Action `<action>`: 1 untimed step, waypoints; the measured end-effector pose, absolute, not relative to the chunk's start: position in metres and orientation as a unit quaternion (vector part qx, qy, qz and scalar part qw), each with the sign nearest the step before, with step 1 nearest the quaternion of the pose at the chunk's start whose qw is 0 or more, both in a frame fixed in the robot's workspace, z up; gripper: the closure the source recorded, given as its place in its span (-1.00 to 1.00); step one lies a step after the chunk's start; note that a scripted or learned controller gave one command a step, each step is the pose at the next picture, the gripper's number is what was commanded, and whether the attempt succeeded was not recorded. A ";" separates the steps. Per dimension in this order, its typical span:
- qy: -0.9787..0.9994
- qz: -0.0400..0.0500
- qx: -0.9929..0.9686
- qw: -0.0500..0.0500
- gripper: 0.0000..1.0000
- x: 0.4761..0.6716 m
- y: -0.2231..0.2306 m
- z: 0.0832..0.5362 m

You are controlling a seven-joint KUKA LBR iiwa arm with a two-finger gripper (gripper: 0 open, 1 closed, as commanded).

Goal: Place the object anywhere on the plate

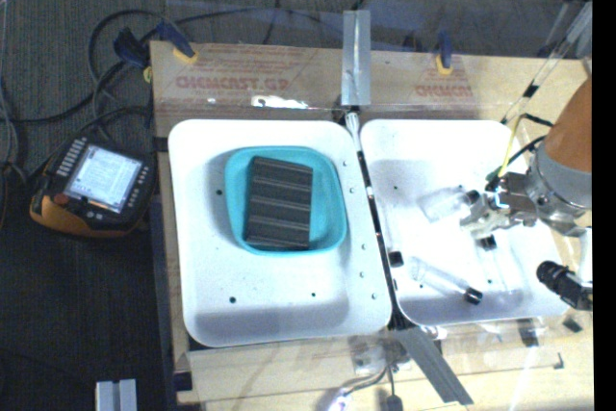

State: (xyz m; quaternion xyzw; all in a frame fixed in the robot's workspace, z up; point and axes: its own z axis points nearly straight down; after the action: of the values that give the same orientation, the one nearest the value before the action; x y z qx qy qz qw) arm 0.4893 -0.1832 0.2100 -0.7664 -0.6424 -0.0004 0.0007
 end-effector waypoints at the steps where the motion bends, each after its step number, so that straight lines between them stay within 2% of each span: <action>1: -0.642 0.000 -0.766 0.001 -1.00 0.489 -0.183 0.210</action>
State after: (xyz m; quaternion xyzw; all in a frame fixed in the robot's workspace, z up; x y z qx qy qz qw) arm 0.4893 -0.1832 0.2100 -0.7663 -0.6424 -0.0004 0.0008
